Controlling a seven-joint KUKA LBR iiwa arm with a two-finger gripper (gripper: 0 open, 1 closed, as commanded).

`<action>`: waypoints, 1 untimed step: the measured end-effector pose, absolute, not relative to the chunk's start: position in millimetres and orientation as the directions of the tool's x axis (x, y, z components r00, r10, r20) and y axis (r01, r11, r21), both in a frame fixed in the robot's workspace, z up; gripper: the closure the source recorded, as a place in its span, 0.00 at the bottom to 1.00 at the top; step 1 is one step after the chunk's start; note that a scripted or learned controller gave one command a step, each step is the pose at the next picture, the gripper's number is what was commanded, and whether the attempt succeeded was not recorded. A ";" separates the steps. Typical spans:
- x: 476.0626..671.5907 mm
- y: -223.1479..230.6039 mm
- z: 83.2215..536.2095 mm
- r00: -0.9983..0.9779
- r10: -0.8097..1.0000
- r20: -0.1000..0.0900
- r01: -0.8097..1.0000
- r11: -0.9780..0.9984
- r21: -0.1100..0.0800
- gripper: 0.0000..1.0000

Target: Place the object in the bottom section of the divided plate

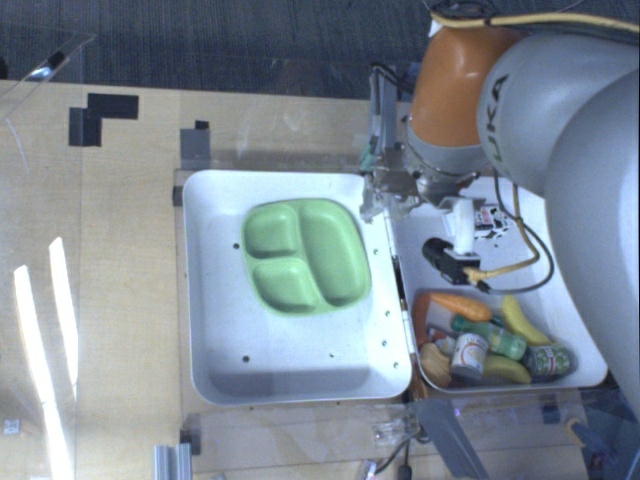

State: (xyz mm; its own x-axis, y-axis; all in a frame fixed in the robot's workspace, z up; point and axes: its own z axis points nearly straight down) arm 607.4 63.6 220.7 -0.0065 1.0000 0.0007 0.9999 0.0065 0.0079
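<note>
The green divided plate [305, 255] is seen empty in the left bin [215, 358]. Candidate objects are heaped in the right bin [590, 363]: carrot [462, 306], banana [522, 320], can [468, 356]. Claw state cannot be told. Risk judged: crowded pile, a mis-grab or slip likely.

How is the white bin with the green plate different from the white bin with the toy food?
The left shallow white bin holds one green divided plate, lying flat near its middle, with bare floor around it. The right shallow white bin holds a crowded pile: an orange carrot, a yellow banana and a small can. The grey arm covers much of the right bin, not the left. Both are white and side by side.
</note>
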 end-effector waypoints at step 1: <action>607.3 63.8 220.6 -0.007 1.000 0.000 1.000 0.007 0.008 0.00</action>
